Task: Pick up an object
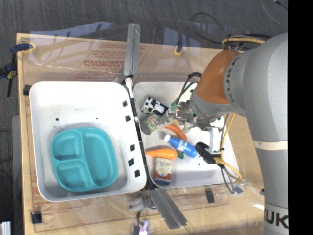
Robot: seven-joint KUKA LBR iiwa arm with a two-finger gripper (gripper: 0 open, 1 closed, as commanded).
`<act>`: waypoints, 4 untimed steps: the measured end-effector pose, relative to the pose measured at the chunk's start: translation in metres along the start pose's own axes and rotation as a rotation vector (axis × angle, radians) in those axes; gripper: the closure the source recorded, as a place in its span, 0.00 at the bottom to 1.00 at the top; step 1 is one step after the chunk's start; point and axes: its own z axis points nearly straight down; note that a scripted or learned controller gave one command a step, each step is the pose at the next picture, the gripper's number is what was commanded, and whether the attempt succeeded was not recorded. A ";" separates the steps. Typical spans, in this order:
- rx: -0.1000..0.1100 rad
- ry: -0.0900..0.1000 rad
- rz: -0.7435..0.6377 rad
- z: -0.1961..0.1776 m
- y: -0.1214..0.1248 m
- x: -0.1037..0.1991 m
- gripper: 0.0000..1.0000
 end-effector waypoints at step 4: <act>-0.001 0.002 -0.066 0.026 -0.030 -0.035 0.00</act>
